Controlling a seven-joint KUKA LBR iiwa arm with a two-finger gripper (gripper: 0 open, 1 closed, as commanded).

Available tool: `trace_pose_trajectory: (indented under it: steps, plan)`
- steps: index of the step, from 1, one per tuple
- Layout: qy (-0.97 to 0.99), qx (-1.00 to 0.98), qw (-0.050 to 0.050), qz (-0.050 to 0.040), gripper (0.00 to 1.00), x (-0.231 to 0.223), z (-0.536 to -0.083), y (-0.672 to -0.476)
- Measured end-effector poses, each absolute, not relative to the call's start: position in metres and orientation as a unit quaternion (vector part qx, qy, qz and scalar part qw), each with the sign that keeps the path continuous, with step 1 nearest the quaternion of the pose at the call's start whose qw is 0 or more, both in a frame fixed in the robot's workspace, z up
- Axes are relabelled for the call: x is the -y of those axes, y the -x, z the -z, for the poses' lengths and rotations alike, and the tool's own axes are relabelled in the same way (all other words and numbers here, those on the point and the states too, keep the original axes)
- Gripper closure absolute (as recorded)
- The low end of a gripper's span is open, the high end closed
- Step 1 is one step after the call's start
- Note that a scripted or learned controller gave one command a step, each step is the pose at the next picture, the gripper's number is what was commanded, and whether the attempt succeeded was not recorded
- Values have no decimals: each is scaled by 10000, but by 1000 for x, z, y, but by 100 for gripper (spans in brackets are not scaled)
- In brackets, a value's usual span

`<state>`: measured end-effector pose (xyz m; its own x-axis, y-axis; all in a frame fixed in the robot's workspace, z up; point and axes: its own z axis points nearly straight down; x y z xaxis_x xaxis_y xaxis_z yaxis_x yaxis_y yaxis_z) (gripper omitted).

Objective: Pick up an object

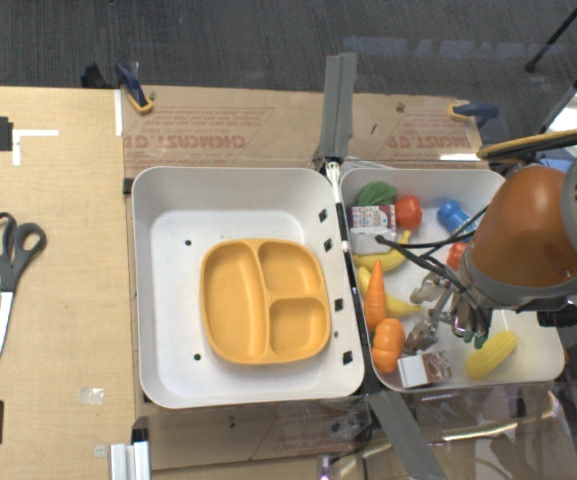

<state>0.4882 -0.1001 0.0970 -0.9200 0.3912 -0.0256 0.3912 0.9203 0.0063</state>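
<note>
The right bin (pixel 528 376) holds several toy foods: a carrot (pixel 375 292), an orange fruit (pixel 388 342), a banana (pixel 385 260), a yellow corn cob (pixel 491 354), a red piece (pixel 407 212), a green leafy piece (pixel 375 194), a blue piece (pixel 452 214) and a small red-and-white box (pixel 425 370). My gripper (pixel 438 320) hangs low over the middle of this bin, between the orange fruit and the corn cob. Its metal fingers point down-left toward the small box. I see nothing between them.
The left bin (pixel 158 268) holds a yellow three-part plate (pixel 264 300). Scissors (pixel 10 268) lie on the wooden bench at far left. Blue clamps (pixel 134 86) pin cardboard behind the bins. The arm's orange band (pixel 523 228) covers the right bin's right side.
</note>
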Motion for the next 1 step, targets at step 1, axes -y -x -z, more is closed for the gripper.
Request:
trace_pose_trajectory:
  steps: [1]
  plan:
    - [-1838,-9830,21,5,0,154,-160,-548]
